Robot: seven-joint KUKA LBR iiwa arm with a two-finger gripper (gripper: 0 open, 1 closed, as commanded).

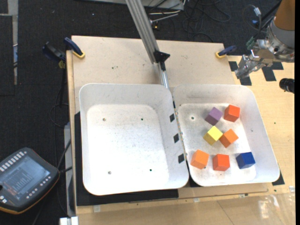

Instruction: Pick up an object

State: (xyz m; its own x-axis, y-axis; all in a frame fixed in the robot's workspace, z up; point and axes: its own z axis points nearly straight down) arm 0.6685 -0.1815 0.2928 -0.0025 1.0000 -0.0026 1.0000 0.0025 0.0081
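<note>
**Arm parked off the bins, blocks untouched**

At the far left, off the table (117,55), a teach pendant (23,179) lay on the floor, cut by the frame's edge. The left bin (93,95) came next, its white floor only speckled. A metal pole (143,25) slanted down to the seam between the bins, probably a camera mount.

The right bin (253,102) held the candidate objects in a loose cluster: an orange block (200,159), a yellow block (213,134) touching another orange block (229,137), a purple block (214,115), a red-orange block (232,112), a red block (221,162) and a blue block (245,160). All rested on the bin floor, likely scattered so that any one could be taken.

The claw (244,69) hung beyond the bin's upper right corner, well apart from the blocks, apparently waiting before a reach. I cannot tell how it was set; it was small, blurred, and the arm above was cropped.
</note>
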